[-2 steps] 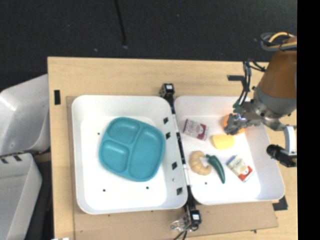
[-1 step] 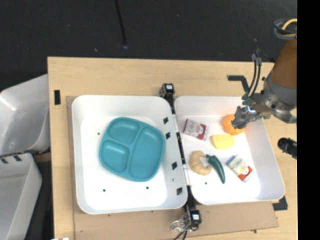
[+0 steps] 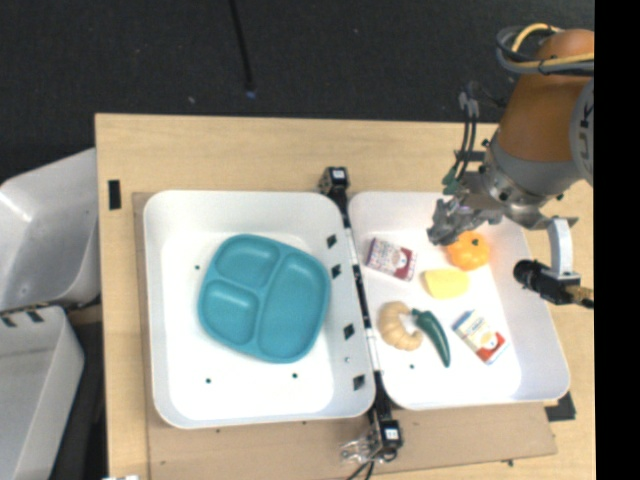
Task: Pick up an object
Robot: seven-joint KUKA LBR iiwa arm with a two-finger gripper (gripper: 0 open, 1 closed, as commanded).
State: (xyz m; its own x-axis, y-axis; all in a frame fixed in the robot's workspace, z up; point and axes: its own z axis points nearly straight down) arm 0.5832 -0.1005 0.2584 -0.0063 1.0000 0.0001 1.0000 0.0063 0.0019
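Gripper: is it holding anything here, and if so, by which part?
Cannot be told. The gripper sits low over the orange fruit, at its upper left edge, but no object shows between its fingers.

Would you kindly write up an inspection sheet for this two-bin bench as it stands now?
Surface: wooden bench with left bin and right bin.
Job's things: orange fruit, yellow piece, maroon packet, croissant, green pepper, small carton, all in right bin.
Clutter: teal divided plate in left bin.
Grippers: gripper above orange fruit.
Cables: black cable on dark floor.
Surroundings: white object at left.
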